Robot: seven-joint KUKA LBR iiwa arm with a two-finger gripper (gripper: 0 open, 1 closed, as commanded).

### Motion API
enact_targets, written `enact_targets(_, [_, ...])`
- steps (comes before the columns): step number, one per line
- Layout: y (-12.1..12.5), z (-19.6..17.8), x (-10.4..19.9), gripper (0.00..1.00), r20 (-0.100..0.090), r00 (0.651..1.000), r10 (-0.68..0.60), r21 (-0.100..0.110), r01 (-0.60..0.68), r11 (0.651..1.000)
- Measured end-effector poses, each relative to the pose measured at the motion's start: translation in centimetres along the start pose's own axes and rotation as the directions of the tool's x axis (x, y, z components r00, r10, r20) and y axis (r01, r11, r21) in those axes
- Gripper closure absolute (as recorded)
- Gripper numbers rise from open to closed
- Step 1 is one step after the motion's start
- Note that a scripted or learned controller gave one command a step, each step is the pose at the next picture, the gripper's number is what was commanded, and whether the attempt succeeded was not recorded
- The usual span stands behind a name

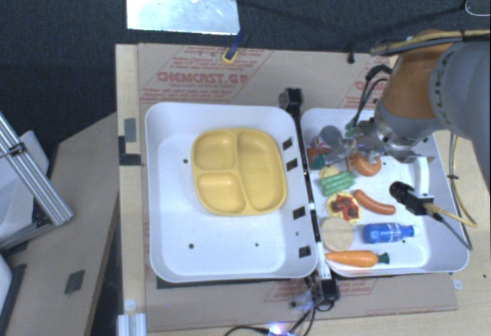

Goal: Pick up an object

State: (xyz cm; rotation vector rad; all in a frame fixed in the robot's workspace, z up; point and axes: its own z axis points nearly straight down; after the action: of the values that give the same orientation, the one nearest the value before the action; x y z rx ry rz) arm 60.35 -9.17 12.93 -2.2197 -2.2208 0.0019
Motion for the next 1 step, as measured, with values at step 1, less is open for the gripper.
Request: enact_targets(1, [0.39,1.95,-0.13,0.0,0.004,1.0,0.001,-0.015,-0.001,1.0])
